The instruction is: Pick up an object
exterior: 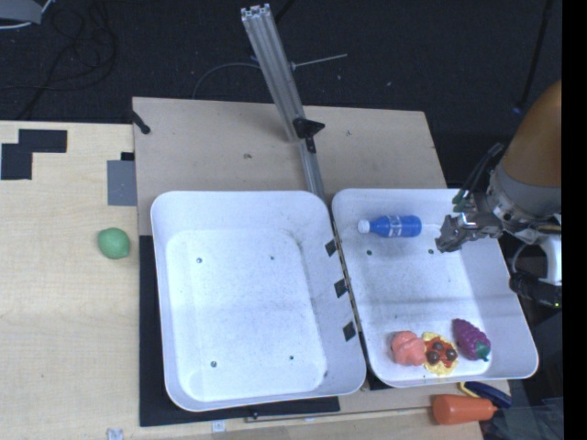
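So far nothing has been picked up: the gripper (451,235) hangs over the far part of the right bin (413,287), just right of the blue bottle (393,226), and I cannot tell if its jaws are open or closed. The bottle lies on its side on the bin floor. It has yet to be grabbed and lifted, or else one of the toy foods (440,346) at the near edge

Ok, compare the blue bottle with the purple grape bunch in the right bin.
The blue bottle lies on its side at the bin's far end, near the gripper; the purple grape bunch sits at the near end. The bottle is smooth and longer; the grapes look bumpy. Both rest in the right bin.
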### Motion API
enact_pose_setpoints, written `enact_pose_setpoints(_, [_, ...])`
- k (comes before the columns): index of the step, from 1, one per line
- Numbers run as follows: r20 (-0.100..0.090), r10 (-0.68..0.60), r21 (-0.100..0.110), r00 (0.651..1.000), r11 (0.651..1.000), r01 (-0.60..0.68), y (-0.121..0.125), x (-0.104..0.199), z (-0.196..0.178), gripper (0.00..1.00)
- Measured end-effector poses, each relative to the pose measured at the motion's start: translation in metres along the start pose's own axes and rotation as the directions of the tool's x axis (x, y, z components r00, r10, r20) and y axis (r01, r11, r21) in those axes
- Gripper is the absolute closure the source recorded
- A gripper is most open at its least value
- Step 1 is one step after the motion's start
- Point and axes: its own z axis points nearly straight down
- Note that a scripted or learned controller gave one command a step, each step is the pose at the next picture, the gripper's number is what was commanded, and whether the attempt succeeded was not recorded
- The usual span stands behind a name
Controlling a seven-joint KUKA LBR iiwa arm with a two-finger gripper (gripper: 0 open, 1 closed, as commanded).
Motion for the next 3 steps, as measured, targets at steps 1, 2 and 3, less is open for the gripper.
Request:
enact_pose_setpoints(1, [0.000, 0.000, -0.001, 1.000, 1.000, 0.000, -0.003, -0.005, -0.061, 1.00])
enact_pose_setpoints(2, [-0.002, -0.004, 0.006, 1.000, 1.000, 0.004, -0.009, 0.047, -0.048, 1.00])
enact_pose_setpoints(3, [-0.002, -0.005, 0.005, 1.000, 1.000, 0.005, -0.019, 0.108, -0.042, 1.00])
